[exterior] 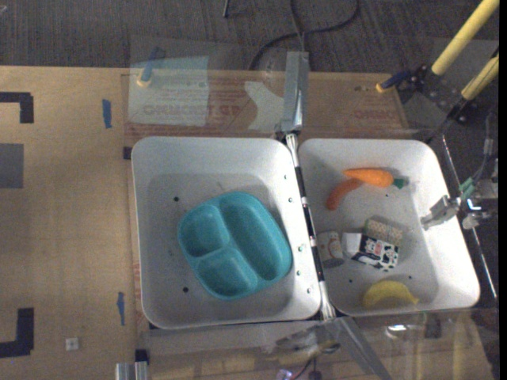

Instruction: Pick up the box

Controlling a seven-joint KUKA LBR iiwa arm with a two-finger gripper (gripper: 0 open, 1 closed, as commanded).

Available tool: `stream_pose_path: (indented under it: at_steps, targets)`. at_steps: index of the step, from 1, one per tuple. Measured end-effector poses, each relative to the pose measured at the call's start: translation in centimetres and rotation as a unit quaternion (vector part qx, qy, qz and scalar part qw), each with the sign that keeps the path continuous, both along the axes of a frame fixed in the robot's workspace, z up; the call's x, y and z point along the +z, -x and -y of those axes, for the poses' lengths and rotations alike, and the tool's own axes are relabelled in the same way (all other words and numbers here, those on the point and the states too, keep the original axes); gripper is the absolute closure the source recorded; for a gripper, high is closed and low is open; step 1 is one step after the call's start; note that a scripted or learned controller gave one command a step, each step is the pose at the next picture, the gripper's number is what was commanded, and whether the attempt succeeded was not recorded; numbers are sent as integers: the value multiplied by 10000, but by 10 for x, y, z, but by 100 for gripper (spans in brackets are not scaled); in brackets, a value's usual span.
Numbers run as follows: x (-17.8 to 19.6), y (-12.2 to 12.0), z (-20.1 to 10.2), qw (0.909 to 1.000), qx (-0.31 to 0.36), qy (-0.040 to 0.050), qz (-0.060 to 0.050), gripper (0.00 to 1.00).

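— Wooden tabletop, two white bins. Where's the box?
— Right bin, near its middle, beside a banana.
— The claw?
— At that bin's right edge; its opening, I cannot tell.

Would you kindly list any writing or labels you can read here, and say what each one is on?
No text here can be read with confidence.
Clear sheet at the bench's far edge: faint lettering, seemingly mirrored, too blurred to read.
Box in the right bin: black-and-white printed pattern, no legible words.
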State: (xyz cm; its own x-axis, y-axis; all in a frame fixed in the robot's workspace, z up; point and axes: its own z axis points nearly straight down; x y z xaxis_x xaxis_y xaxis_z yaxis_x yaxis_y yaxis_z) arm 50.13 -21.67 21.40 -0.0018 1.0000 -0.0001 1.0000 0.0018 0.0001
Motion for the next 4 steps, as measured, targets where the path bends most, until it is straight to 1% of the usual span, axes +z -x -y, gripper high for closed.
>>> stream_pose_path:
  at_steps: [1,2,3,4]
  targets:
    - [-110,-21,-56,9995,302,15,54,0]
    - [-99,-22,-54,9996,272,23,78,100]
    - [-21,-65,-87,9997,-230,4,6,100]
    - [-21,-65,-88,9997,-224,4,3,0]
